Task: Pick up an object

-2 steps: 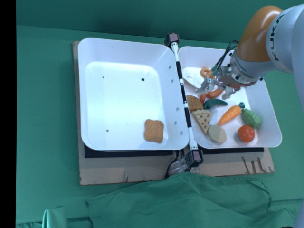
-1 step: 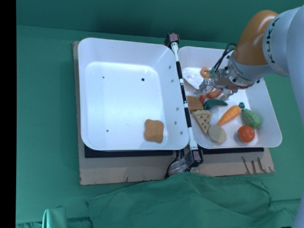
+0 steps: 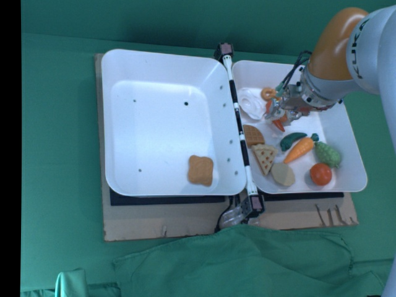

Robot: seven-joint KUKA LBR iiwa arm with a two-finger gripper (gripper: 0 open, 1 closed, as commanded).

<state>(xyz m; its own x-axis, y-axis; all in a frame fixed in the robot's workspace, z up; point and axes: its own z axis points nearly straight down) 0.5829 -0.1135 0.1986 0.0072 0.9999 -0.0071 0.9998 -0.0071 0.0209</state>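
Left bin (image 3: pixel 124 64): holds a single brown biscuit (image 3: pixel 200 170), lying flat near its lower right corner. A few dark specks on the bin floor.

Between bins: a black-and-white striped bar (image 3: pixel 238 124) runs along the shared edge. Both bins sit on a cardboard sheet (image 3: pixel 142 226) over green cloth (image 3: pixel 62 135).

Right bin (image 3: pixel 352 166): several toy foods. At upper left, a white crumpled piece (image 3: pixel 250 102), with a small orange ring (image 3: pixel 268 93) just beside it. Below these, a brown square cracker (image 3: pixel 253 135), touching a pizza slice (image 3: pixel 265 158) beneath it. A tan potato (image 3: pixel 283 174) lies just below the slice. Further right, a dark green pepper (image 3: pixel 292 140) lies beside a carrot (image 3: pixel 301 148); right of the carrot is a bumpy green fruit (image 3: pixel 328 154), and below it a tomato (image 3: pixel 320 174).

Arm (image 3: pixel 359 39): enters from the right, orange band above the wrist, angled down into the upper part of the right bin.

Gripper (image 3: pixel 276 114): low over the bin, near the ring and white piece, directly above a small red item (image 3: pixel 278 125) I cannot identify. Opening of the gripper: cannot tell, tips too cluttered to resolve. No object visibly held between them.
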